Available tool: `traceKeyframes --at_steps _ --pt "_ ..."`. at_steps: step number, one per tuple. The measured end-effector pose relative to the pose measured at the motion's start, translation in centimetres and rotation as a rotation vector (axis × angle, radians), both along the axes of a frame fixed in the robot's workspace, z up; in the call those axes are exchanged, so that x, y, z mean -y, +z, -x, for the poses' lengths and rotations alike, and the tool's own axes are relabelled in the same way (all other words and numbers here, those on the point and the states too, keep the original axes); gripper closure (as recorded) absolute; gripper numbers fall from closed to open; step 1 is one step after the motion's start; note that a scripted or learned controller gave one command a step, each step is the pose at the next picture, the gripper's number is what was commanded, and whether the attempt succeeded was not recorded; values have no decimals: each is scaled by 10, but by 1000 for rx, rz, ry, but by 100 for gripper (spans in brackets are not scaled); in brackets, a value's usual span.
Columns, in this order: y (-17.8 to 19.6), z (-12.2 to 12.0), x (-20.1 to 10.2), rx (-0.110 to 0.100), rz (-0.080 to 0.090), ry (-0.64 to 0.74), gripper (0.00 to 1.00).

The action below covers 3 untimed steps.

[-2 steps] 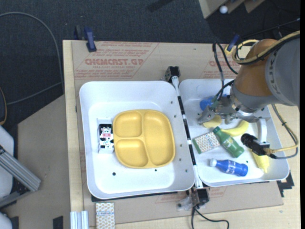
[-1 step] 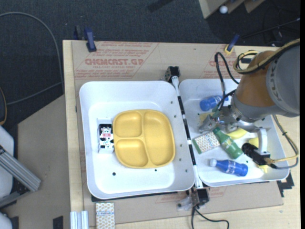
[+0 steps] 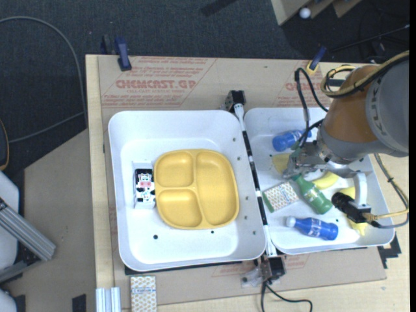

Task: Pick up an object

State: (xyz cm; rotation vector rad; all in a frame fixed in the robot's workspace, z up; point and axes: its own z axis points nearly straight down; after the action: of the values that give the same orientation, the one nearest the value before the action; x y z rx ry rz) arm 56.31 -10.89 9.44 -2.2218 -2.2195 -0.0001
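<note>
My gripper (image 3: 299, 166) is low in the right bin (image 3: 260, 125), near that bin's middle. Just below it lies a green bottle (image 3: 314, 196), slanting toward the front right. A small yellow thing (image 3: 279, 164) sits right beside the gripper on its left. A blue bottle (image 3: 286, 140) lies behind the gripper and a second blue bottle (image 3: 314, 227) lies near the front wall. A speckled flat packet (image 3: 279, 195) rests by the left wall. I see nothing between the fingers.
The left bin (image 3: 123, 132) holds a yellow divided plate (image 3: 195, 188) and a small cow-print box (image 3: 143, 187) to its left. A pale yellow object (image 3: 328, 180) lies right of the green bottle. The arm covers the right bin's back right part.
</note>
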Motion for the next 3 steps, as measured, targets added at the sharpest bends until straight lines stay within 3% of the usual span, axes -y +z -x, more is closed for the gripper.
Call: traceKeyframes --at_steps 1,2,3 --pt "91 -11 -67 2 0 3 100" --pt "90 -10 -67 0 1 2 0" --pt "26 -21 -1 -1 2 0 0"
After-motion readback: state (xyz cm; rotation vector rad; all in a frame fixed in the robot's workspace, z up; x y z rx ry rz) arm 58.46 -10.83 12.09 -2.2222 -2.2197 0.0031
